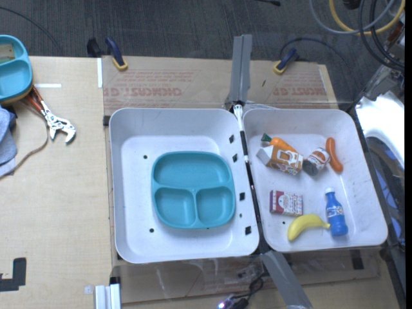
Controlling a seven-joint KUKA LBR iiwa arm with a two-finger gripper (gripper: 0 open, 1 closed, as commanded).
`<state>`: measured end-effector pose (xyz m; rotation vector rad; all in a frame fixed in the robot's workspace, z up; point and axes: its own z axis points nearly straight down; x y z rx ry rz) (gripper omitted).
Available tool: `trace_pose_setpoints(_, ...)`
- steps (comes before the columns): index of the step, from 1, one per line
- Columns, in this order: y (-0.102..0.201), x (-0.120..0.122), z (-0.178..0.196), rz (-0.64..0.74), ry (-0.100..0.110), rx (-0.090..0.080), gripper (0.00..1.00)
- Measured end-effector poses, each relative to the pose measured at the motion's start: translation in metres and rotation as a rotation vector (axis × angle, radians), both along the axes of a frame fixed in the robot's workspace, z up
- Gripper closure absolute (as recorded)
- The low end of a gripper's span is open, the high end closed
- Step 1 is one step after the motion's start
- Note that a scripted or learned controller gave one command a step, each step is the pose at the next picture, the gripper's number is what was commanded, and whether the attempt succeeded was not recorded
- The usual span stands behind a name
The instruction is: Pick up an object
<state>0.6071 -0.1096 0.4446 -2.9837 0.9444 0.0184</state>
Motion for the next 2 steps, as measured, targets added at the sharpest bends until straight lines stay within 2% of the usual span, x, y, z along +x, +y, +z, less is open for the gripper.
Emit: trace_pose_setpoints(2,0.0017,0.0047,0.0129,-0.002,0.006,0.014,1.0)
